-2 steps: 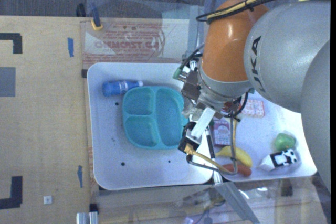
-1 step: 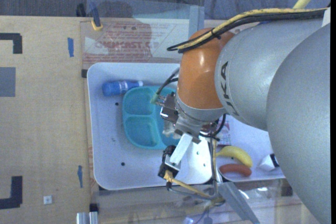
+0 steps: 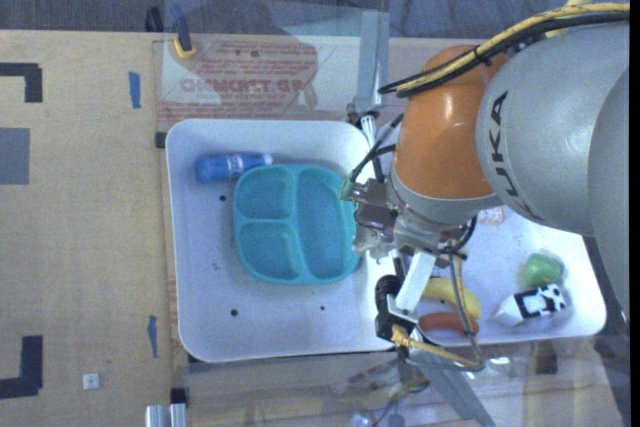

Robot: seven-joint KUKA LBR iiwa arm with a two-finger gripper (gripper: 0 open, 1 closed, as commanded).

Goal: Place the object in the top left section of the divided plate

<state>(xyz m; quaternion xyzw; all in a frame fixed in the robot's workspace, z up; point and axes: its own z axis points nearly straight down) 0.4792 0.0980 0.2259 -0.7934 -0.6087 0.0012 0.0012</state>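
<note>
The arm (image 3: 520, 105) reaches in from the view's right and covers much of the right bin (image 3: 505, 233). Its claw (image 3: 375, 220) hangs over the wall between the two bins. The wrist hides it from above, so I cannot tell whether it is apart, together or clamped on something.

The left bin (image 3: 260, 315) lies on the far side of the claw from the arm. In it the plate (image 3: 325, 225) sits just beside the claw, its near rim almost beneath it. The top left section (image 3: 268, 195) is the far upper compartment, across the big compartment from the claw.

The task names no object. The likeliest candidates are the banana (image 3: 447, 292) and a red piece (image 3: 440, 322), both in the right bin just below the claw in the view. The banana's long axis runs roughly across the view. A green thing (image 3: 542, 268) and a black-and-white thing (image 3: 540, 302) lie farther off under the arm, and a blue tube (image 3: 230, 165) lies beyond the plate.

The carry would therefore run from the right bin over the wall, away from the arm.
</note>
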